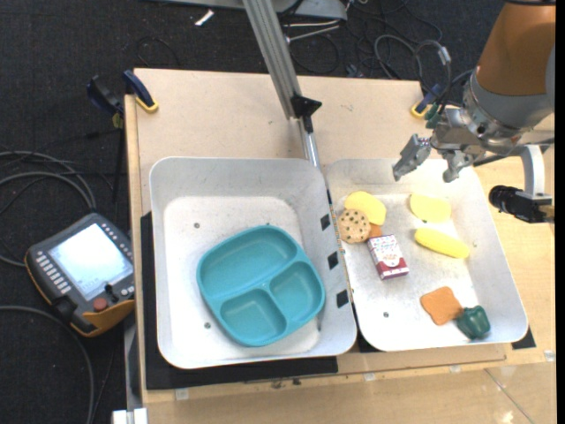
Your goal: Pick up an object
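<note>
Black carpet floor (62,25) — cables (35,162) trailing — around a wooden bench (221,113).

Single fixed overhead view — slanted down over both bins (168,237).

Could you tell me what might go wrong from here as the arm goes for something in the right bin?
The cookie touches a yellow piece, so a grab there may nudge both. The green pepper sits near the right bin corner, awkward to close on. The open gripper hangs above the far rim and could clip it descending.
</note>
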### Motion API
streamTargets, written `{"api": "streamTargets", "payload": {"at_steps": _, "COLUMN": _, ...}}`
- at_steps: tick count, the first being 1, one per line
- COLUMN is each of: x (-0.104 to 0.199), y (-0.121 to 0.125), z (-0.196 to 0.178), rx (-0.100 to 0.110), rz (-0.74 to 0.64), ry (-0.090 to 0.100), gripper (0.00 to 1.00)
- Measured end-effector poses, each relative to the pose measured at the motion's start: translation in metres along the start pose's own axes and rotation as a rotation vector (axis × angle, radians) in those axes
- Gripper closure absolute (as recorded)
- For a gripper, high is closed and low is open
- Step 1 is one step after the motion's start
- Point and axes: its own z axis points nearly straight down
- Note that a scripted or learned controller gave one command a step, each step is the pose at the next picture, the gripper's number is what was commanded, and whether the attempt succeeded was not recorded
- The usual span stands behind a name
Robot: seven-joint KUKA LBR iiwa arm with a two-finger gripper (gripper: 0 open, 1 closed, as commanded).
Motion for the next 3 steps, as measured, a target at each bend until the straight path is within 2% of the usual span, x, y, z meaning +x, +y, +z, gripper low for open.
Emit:
{"api": "streamTargets", "payload": {"at_steps": 1, "x": 0.000, "y": 0.000, "z": 0.000, "rx": 0.000, "rz": 0.001, "ry": 0.000, "gripper": 0.00}}
{"api": "streamTargets", "payload": {"at_steps": 3, "x": -0.003, "y": 0.011, "z": 0.120, "rx": 0.006, "rz": 0.003, "ry": 0.000, "gripper": 0.00}}
